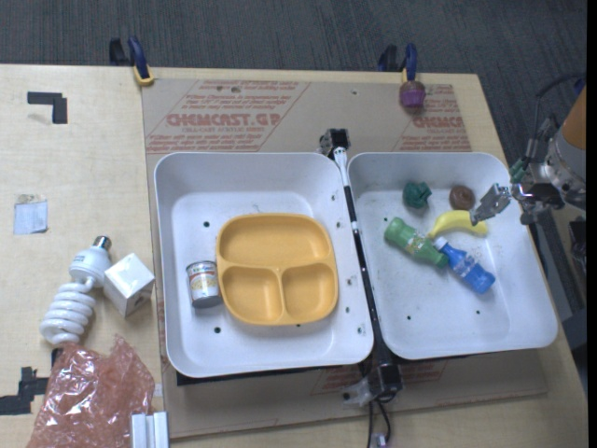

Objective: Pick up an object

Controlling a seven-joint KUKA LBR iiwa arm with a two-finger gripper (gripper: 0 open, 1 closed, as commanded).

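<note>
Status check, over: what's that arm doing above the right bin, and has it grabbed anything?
Gripper low over right bin, at the banana. Nothing seen held. Green bottle and blue bottle crowd alongside.

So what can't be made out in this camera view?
- Gripper: too small and blurred to read the finger gap, or any contact with the banana.
- Arm: cut off by the right edge.
- Small can: label too small to read.
- Brown object: too small to identify.

Grey arm entering at the right edge of the frame, orange band at upper right, gripper [492,203] pointing left, one metal finger visible
</note>
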